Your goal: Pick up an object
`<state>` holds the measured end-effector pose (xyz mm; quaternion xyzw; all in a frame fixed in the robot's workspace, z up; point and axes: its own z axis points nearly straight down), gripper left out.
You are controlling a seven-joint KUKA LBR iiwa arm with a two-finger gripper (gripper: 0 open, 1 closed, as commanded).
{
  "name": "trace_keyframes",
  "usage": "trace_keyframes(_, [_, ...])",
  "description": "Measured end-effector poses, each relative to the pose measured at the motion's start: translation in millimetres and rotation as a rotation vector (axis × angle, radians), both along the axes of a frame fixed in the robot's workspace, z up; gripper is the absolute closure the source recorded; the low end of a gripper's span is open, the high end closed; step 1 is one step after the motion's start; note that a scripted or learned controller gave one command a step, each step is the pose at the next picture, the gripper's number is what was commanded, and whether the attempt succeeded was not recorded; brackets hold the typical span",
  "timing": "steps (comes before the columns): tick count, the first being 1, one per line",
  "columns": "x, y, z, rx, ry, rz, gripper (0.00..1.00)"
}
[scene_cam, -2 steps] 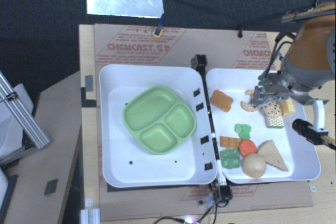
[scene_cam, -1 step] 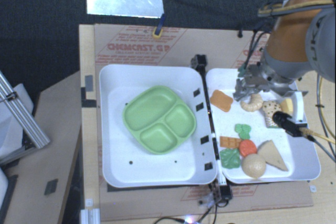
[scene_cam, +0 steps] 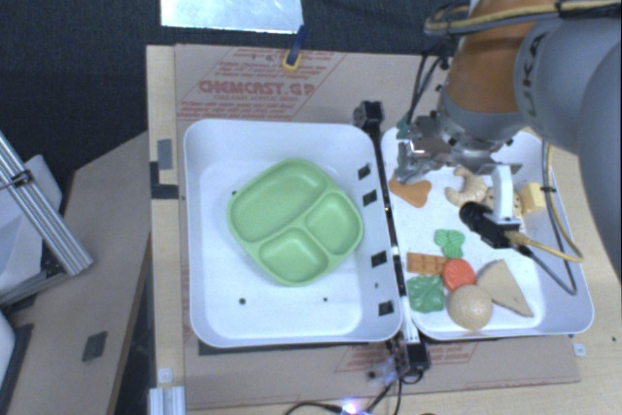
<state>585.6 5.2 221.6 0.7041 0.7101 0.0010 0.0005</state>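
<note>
Under both bins lies a cardboard sheet (scene_cam: 258, 83) printed "CHEMCAST GP" in red. Left bin (scene_cam: 209, 209) holds a green divided plate (scene_cam: 294, 222). Right bin (scene_cam: 569, 301) holds toy food: an orange piece (scene_cam: 410, 193), a tan piece (scene_cam: 469, 189), green leaf (scene_cam: 449, 242), cracker (scene_cam: 426, 262), tomato (scene_cam: 459, 273), egg (scene_cam: 470, 306), wedge (scene_cam: 505, 287). Gripper (scene_cam: 416, 162) hangs just above the orange piece; its state I cannot tell.

Single fixed camera, high above the desk (scene_cam: 126, 209), looking down at a slant; both white bins (scene_cam: 209, 238) in frame, arm (scene_cam: 544, 53) entering from right.
</note>
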Motion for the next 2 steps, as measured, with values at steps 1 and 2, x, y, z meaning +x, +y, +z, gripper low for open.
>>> trace_keyframes(1, [22,45,-6,0.001,-0.001,0.0,1.0])
trace_keyframes(2, [19,46,11,0.0,0.0,-0.003,1.0])
